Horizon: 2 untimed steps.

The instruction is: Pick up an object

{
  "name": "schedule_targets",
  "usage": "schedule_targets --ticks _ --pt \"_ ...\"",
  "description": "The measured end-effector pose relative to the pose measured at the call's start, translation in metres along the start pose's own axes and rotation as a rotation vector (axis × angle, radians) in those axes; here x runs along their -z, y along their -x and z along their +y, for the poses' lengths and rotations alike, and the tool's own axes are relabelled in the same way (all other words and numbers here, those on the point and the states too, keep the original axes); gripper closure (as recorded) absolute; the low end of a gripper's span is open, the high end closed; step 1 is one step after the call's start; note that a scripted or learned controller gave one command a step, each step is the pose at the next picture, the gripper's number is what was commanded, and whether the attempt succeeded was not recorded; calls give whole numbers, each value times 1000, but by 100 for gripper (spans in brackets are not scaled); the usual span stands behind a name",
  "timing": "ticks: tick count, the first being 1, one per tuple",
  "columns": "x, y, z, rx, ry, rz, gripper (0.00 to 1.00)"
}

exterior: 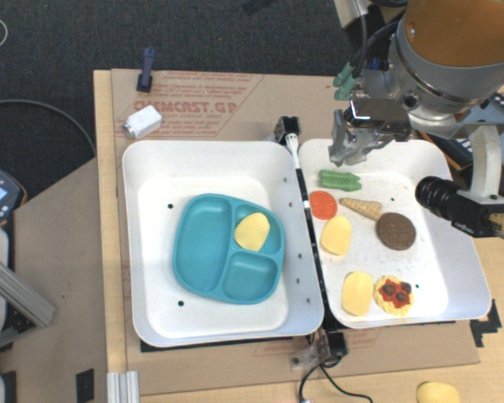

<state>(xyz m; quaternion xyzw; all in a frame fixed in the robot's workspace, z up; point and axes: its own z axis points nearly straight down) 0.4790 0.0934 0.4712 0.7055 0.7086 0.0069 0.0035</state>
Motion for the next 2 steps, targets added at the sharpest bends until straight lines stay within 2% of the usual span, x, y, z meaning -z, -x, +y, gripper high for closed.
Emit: schedule_targets --ticks 1,2 --pt "-137 57 -3 -12 -29 -8 100" --pt "-37 101 0 -10 -2 -6 100"
